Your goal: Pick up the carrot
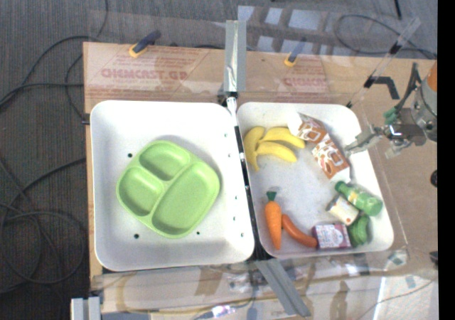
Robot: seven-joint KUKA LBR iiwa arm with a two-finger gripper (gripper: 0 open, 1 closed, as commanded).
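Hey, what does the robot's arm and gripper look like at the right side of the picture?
At the view's right edge, a grey arm shows a sliver of orange at its top. Its gripper is a cluster of grey metal and black parts with small green pieces, tapering to a slim pale tip.

You had two shallow white plastic bins on the table: the left bin (106, 240) and the right bin (284, 254). One lime-green three-compartment plastic plate (168, 188) lay in the left. The right held one orange toy carrot with a green top (273, 220), one bunch of yellow bananas (269, 145), one reddish-orange sausage (299, 232), one orange-and-white snack packet (323, 146), one green bottle (359, 198) and one maroon packet (332, 235).
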